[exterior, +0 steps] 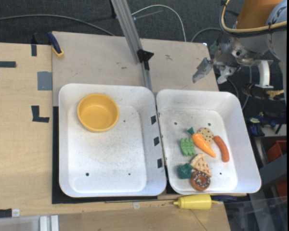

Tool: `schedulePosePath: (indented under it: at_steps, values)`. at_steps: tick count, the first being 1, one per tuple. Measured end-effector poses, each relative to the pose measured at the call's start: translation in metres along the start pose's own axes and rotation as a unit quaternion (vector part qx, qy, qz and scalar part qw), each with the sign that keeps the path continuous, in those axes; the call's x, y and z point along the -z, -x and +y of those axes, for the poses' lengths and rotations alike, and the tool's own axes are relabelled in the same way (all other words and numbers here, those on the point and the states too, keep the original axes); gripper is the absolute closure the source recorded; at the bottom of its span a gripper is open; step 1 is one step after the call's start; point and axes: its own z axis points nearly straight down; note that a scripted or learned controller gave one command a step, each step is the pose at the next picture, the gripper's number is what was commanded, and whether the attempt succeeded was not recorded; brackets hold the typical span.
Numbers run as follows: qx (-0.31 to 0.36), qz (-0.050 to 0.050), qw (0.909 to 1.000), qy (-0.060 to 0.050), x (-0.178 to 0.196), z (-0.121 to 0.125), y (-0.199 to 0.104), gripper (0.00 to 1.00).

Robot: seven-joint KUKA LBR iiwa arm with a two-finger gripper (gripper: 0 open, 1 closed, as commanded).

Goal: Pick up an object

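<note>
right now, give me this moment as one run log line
gripper: above bench behind right bin, holding nothing | right bin: toy carrot, sausage, donut | left bin: yellow bowl | pick: not yet

The grey arm with the orange band (261, 6) is reaching in from the upper right — its metal two-finger gripper (203, 71) is hanging tilted down-left, nothing between its fingers.

Grey arm (274, 30) with a broad orange band, black-and-yellow cable looping round it, and metal-grey hand (204, 71).
</note>
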Motion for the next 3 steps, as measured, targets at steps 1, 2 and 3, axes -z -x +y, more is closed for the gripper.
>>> schedulePosePath:
  at_steps: [1,2,3]
  values:
    - [0.0,0.0,1.0,0.0,0.0,0.0,0.0,0.0]
    - [-0.001,0.0,1.0,-0.003,-0.057,-0.002,0.01,0.0]
    - [-0.001,0.0,1.0,-0.003,-0.119,-0.008,0.015,0.0]
